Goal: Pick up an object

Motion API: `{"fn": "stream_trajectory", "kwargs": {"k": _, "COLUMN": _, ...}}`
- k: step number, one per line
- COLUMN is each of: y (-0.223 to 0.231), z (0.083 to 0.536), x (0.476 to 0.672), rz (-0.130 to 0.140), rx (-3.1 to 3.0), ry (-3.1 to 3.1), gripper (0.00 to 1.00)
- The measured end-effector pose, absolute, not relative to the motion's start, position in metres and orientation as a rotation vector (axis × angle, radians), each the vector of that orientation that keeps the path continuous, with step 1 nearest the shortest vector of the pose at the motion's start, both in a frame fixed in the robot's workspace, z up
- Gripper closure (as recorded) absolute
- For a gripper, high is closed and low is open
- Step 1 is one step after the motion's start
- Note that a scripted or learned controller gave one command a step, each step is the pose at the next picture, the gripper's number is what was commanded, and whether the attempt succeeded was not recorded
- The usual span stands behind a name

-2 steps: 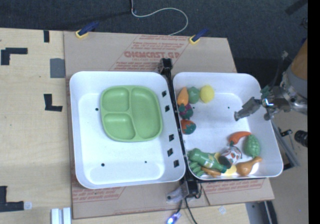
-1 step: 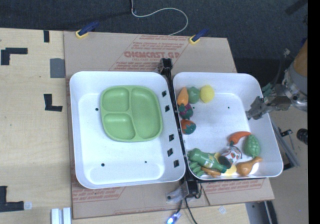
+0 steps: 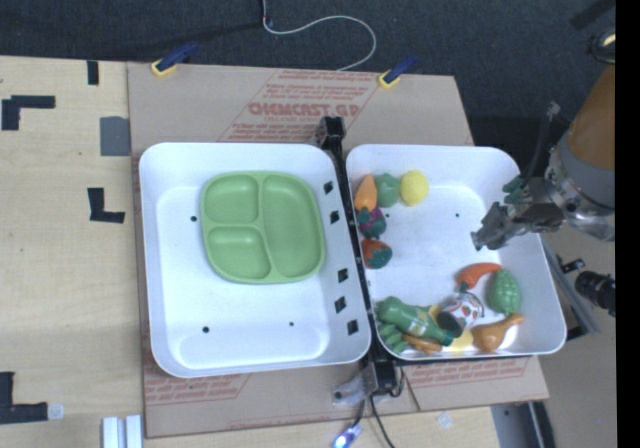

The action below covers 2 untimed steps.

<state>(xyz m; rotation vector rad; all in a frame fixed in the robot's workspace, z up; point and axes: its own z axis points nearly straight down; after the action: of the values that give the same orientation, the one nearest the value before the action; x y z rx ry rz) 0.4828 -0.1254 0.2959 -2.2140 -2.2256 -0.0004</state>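
Toy food piled along the near edge of the right bin [image 3: 455, 161] waits untouched as a robot arm works a pick-up trial. A green bunch [image 3: 402, 317], a small white-and-red piece [image 3: 462, 309] and an orange-brown piece [image 3: 492, 334] crowd the bin's near edge, with a green lobed fruit [image 3: 504, 290] and a red-orange sliver [image 3: 480, 272] just beside them toward the near right corner. Any of these could serve as the object to be picked. More candidates line the bin's left wall: an orange carrot-like piece [image 3: 365, 191], a dark green-and-purple item [image 3: 373, 222] and a red-and-green one [image 3: 377, 253], with a yellow lemon [image 3: 414, 187] near the far edge.

Above the bin's right edge hangs the gripper [image 3: 497, 226], its dark tip pointing inward over bare white floor, apart from every toy. Nothing sits at that tip; whether the fingers stand apart or together cannot be told at this angle. The pick therefore appears not yet made: descent onto a chosen toy, closing and lift all seem left to do, the red-orange sliver and green fruit lying nearest.

Alongside, the left bin [image 3: 160, 236] carries a green divided plate [image 3: 264, 226] toward its far side. Both bins rest on a cardboard sheet [image 3: 290, 106] clipped to the bench.
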Motion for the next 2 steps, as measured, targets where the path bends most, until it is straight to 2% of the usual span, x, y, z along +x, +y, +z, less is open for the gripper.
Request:
{"fn": "stream_trajectory", "kwargs": {"k": 1, "y": -0.024, "z": 0.389, "x": 0.485, "rz": -0.012, "rx": -2.21, "ry": -2.24, "gripper": 1.0}}
{"fn": "stream_trajectory", "kwargs": {"k": 2, "y": 0.006, "z": 0.421, "x": 0.499, "rz": -0.003, "rx": -2.217, "ry": -2.228, "gripper": 1.0}}
